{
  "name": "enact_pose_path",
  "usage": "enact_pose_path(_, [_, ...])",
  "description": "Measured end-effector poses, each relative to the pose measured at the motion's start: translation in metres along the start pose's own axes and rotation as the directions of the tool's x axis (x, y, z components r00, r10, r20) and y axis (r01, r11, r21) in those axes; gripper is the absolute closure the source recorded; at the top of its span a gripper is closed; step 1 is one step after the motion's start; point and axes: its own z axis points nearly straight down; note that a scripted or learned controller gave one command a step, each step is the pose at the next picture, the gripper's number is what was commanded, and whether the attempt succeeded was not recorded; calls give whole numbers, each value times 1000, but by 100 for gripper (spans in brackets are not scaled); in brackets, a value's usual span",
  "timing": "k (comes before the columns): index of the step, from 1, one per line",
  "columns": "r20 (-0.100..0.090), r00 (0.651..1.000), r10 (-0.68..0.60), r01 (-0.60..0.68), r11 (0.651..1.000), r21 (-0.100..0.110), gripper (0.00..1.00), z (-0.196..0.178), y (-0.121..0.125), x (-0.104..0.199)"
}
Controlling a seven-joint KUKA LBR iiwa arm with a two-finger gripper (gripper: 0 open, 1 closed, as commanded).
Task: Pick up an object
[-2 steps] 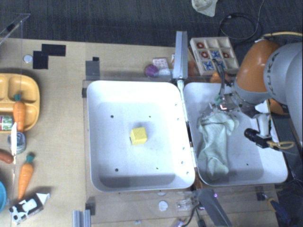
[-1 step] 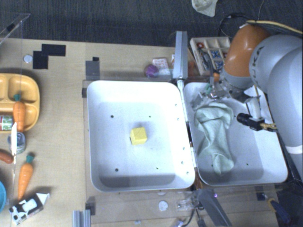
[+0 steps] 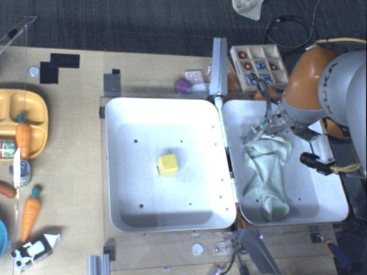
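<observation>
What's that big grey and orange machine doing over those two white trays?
It is a robot arm reaching in from the right, meant to pick something up. Its gripper is down in the right tray, at the top end of a crumpled pale green cloth lying there. Whether it has actually caught the cloth is hard to tell from here. The left tray has a small yellow block sitting near its middle, untouched.

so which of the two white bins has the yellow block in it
The left bin. The yellow block sits alone near its middle. The right bin holds a pale green cloth instead, with the gripper at the cloth's upper end.
</observation>
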Motion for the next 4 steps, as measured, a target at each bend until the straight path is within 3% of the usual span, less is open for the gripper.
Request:
enact_pose_path(1, [1, 995, -103, 103, 995, -2, 0, 0, 6, 19])
enact_pose_path(2, [8, 994, -104, 105, 994, -15, 100, -16, 11, 18])
enact_pose_path(3, [8, 994, -105, 105, 994, -15, 0, -16, 11, 18])
enact_pose_path(4, [1, 989, -151, 151, 989, -4, 0, -1, -8, 23])
